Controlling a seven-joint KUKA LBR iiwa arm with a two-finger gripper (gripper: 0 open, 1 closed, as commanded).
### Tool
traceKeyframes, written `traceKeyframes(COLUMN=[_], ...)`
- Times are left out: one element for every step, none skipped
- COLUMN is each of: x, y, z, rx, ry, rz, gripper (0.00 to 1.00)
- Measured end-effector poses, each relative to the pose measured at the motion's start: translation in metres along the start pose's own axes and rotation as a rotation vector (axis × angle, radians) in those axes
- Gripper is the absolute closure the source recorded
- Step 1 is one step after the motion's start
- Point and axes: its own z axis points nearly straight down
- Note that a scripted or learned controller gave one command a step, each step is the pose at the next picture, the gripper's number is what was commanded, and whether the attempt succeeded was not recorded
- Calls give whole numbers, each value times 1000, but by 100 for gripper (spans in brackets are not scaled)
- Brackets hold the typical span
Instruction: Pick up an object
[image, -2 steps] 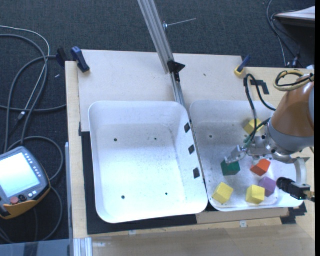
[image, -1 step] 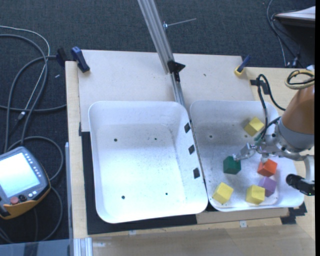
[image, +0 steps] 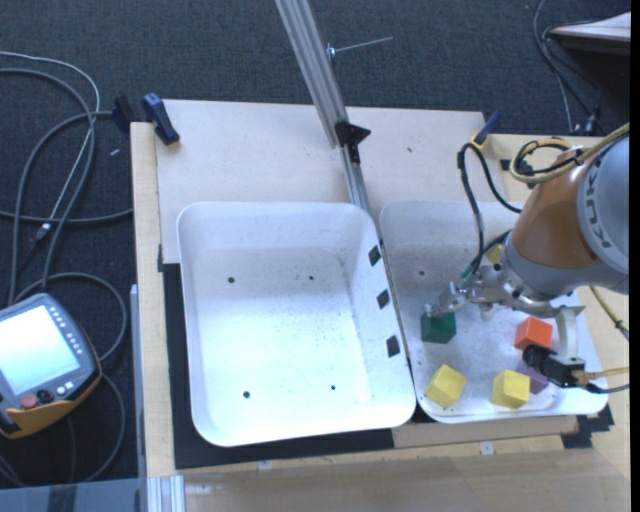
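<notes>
In the right bin (image: 420, 225), my gripper (image: 449, 303) hangs low over the floor near its middle. A dark green block (image: 437, 326) lies directly under and in front of the gripper tip, touching or almost touching it. An orange block (image: 534, 332) sits to the right, under the wrist. Two yellow blocks (image: 446, 385) (image: 511, 388) lie along the bin's front edge, and a small purple piece (image: 536, 377) shows beside the right one. The grey arm with its orange band (image: 555, 225) covers the bin's right side.
The left bin (image: 200, 240) stands beside the right one, parted by a rim with black clips (image: 382, 298). A slanted metal rail (image: 318, 75) crosses the back of the bench. Cables hang off the wrist at the right. A teach pendant (image: 40, 360) lies on the floor at left.
</notes>
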Motion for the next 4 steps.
traceKeyframes(x=[34, 38, 37, 37], y=[-27, 29, 5, 38], z=[3, 7, 8, 8], rx=[6, 11, 21, 13], ry=[7, 5, 8, 5], rz=[-1, -2, 2, 0], gripper=[0, 0, 0, 0])
